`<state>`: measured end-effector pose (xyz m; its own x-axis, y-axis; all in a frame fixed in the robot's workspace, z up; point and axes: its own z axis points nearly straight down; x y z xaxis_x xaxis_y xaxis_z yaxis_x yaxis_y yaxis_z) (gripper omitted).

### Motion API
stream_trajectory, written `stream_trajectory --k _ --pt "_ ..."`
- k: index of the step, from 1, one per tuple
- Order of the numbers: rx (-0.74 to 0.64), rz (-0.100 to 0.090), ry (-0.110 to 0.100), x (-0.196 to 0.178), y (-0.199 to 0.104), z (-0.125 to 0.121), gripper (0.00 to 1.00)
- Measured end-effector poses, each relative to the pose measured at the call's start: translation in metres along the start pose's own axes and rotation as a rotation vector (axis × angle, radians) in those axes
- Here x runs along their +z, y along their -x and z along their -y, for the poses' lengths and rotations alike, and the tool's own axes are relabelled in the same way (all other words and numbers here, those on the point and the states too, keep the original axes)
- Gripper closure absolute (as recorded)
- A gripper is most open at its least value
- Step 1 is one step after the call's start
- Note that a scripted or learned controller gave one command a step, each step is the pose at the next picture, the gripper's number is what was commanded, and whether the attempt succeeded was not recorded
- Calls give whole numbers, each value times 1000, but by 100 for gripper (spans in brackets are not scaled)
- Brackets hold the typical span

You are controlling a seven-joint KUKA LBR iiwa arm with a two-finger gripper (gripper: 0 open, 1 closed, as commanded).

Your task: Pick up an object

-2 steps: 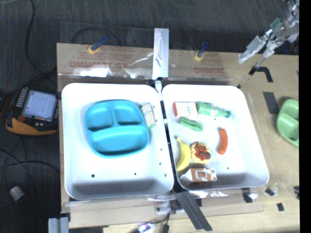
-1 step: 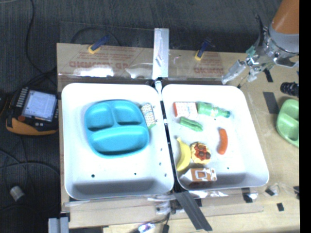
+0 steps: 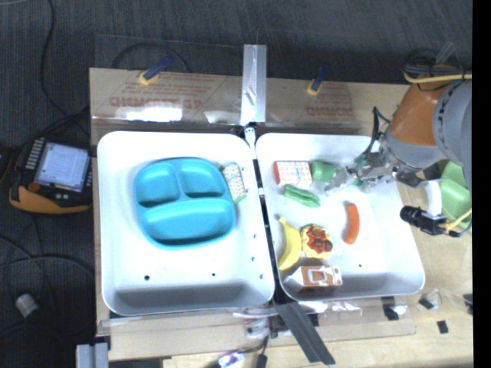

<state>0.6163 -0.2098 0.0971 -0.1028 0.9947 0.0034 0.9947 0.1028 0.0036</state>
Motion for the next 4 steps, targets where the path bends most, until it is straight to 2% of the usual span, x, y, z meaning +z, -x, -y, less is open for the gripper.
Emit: stream_trajectory --k 1,2,3,4 --pt "82 -4 18 2 -4 55 0" --pt "84 3 15 -4 -1 57 100" --pt "25 15 11 6 -25 65 100" --pt "113 6 -5 -124 -36 41 100"
